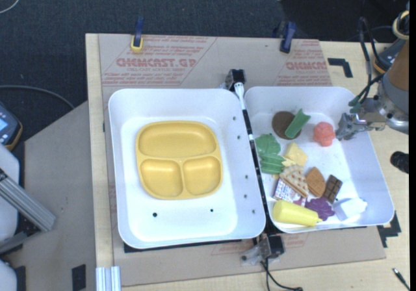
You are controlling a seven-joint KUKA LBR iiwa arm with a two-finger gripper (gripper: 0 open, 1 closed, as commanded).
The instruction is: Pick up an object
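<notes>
We see the gripper (349,123) hanging over the right bin (364,173) near its far right rim, just right of a pink ball (324,134); whether it is spread or pressed together we cannot tell at this angle, and nothing is visibly pinched. The toys lie in that bin: a brown disc (281,123) with a green piece (298,123) leaning on it, a green leafy item (268,151), a cracker (296,181), a chocolate bar (333,187), a purple piece (321,206) and a yellow block (294,214). The left bin (130,218) on the counter (97,153) carries a yellow divided tray (177,158).
</notes>
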